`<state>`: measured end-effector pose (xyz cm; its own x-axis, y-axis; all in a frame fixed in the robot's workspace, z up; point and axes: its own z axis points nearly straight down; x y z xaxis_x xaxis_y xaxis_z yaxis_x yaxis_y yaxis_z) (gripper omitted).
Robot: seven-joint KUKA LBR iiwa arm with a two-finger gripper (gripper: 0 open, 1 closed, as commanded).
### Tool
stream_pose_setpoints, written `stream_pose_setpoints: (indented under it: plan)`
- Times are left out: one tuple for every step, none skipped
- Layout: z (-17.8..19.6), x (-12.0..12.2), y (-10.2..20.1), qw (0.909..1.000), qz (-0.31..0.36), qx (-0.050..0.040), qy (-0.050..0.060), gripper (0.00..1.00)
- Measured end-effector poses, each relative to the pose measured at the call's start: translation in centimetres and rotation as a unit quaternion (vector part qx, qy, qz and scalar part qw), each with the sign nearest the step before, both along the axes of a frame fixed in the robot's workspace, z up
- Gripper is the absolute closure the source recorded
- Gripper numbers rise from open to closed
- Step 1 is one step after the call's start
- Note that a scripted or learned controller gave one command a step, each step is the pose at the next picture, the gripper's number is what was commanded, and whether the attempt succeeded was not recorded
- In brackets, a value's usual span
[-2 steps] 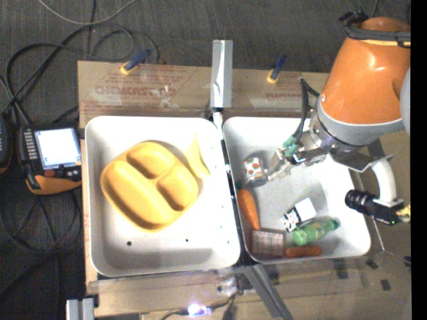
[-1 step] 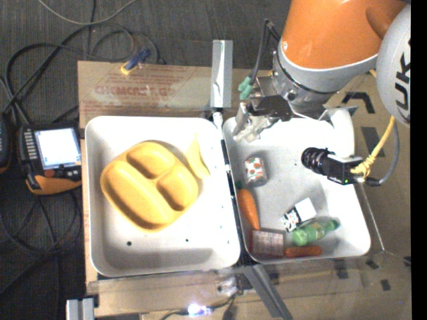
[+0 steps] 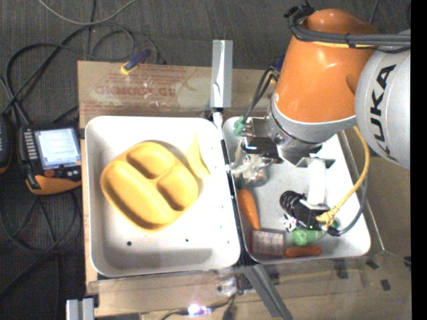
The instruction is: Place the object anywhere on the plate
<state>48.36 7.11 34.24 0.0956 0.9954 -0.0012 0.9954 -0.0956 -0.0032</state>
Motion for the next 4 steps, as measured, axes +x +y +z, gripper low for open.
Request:
stream_pose_setpoints:
  plan:
    - [-6.6,0.0,7.9,0.9725,0.233,0.0008,0.0,1.0]
    - [-10.0,6.9,11.8,0.972,0.235,0.0002,0.001,1.0]
    - [2.5,2.4,11.0,0.969,0.247,-0.0003,-0.001,1.0]
    - [6.3,8.4,9.7,0.9505,0.311,-0.0005,-0.001,1.0]
